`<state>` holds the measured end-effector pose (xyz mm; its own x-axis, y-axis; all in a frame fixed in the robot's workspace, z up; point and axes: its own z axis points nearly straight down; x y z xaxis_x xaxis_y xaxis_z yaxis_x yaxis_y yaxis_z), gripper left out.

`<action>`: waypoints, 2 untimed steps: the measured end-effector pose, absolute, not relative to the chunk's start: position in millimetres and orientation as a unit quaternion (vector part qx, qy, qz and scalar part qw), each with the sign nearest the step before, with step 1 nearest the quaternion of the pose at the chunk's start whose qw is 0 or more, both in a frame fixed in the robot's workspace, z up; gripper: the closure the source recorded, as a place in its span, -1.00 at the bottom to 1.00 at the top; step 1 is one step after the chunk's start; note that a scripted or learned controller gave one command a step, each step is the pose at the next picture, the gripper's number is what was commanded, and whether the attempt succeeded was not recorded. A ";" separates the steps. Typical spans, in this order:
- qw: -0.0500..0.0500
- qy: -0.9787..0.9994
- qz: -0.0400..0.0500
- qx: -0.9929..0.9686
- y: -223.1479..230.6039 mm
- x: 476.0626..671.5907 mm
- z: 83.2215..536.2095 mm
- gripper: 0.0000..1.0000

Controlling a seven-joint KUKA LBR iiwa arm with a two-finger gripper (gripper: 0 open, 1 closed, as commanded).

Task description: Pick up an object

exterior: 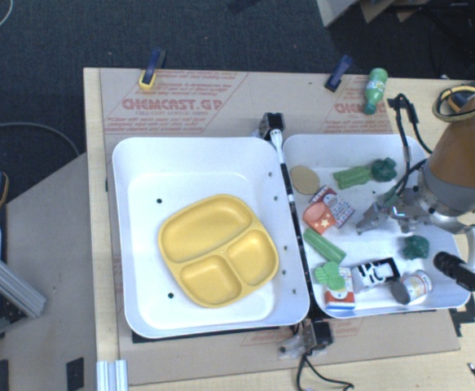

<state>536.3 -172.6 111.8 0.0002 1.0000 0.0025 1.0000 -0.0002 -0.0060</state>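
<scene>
From the camera view I see the arm (459,165) coming in at the right edge, its pincer (381,212) low over the middle of the right bin (302,149), and I cannot tell how far it is parted or whether it grips anything. That bin is crowded: a tan disc (305,179), green plastic pieces (362,174), a red-and-white carton (327,212) and a small can (416,286) lie near the walls. The left bin (131,165) holds a smooth yellow divided tray (217,249) with bare white floor around it, on the cardboard-covered surface (107,104).
</scene>
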 end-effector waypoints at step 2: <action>0.000 -0.707 0.000 -0.708 -172.7 536.8 95.2 1.00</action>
